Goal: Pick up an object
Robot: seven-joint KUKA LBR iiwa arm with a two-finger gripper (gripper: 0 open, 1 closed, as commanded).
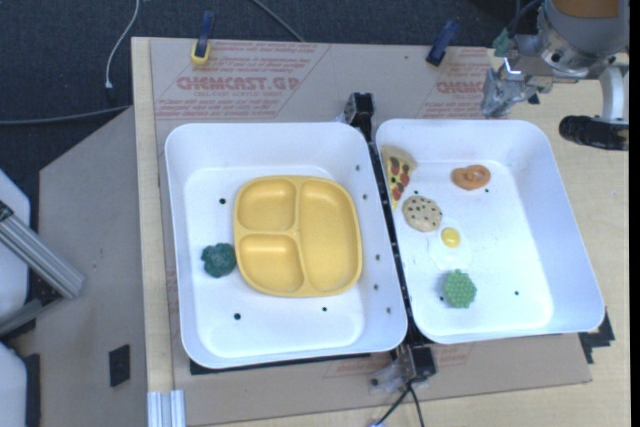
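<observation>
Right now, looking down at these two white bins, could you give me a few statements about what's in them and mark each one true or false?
1. The yellow divided plate sits in the left bin. True.
2. The pizza slice lies on the yellow plate. False: it lies in the right bin, near its left wall.
3. The cookie lies in the right bin, just below the pizza slice. True.
4. The gripper is lifting the pretzel. False: the pretzel lies in the bin, the gripper above the bin's far rim.
5. Both bins hold something green. True.
</observation>
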